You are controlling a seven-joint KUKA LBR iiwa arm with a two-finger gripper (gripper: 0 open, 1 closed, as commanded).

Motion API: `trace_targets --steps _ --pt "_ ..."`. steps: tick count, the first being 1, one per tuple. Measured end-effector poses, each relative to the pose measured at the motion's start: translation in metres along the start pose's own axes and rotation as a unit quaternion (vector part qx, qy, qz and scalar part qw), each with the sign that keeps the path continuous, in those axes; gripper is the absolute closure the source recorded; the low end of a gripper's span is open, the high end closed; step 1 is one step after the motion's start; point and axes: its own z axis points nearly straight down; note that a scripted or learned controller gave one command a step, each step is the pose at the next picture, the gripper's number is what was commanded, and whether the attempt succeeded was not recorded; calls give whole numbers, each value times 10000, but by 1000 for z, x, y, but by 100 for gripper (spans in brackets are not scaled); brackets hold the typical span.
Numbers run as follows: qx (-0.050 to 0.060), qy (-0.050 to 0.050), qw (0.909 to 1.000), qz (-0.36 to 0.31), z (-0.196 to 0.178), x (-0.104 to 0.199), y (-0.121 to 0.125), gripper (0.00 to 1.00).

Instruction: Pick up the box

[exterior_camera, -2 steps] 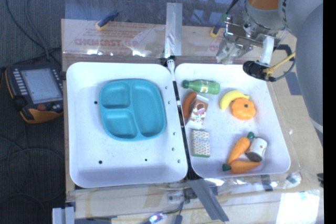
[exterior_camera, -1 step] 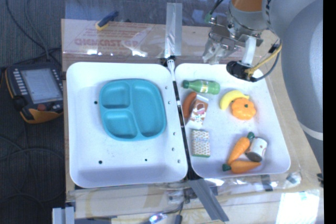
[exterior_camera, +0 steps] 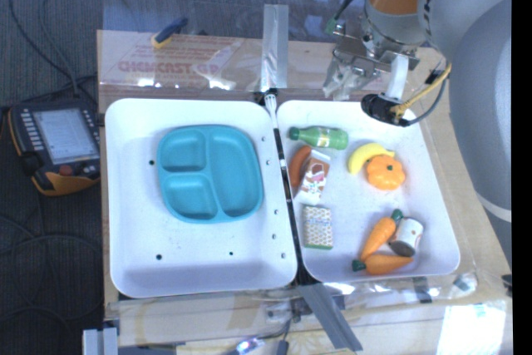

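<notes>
My tool (exterior_camera: 353, 79) is hovering above the far rim of the right bin (exterior_camera: 436, 179), its fingers spread wide with nothing between them. The box (exterior_camera: 317, 227) is lying near that bin's left wall, just beside the divider, below a small carton (exterior_camera: 314, 179) and well apart from my tool.

One fixed camera above the bench, angled down, both white bins (exterior_camera: 116, 204) in frame, arm (exterior_camera: 465, 29) entering right
</notes>
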Motion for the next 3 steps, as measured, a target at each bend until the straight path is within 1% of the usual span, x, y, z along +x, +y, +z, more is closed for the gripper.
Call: trace_targets --steps 3 --pt "43 -89 10000 -15 -21 -1 1 100"
